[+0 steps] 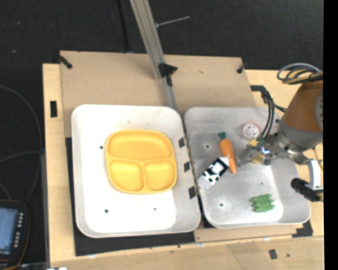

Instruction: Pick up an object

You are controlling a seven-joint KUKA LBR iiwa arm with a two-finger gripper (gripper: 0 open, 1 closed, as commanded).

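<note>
The arm (304, 114) is cut off by the picture's right edge, its gripper (258, 151) too small and blurred to read, and it hides part of the right bin's (236, 218) right rim.

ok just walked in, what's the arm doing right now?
The arm reaches into the right bin from the right, with its hand low beside the carrot. Whether it has gripped anything can't be told from this view. Also in that bin: a black-and-white block touching the carrot's lower end, a green piece and a small pink round thing. The left bin holds a yellow tray.
</note>
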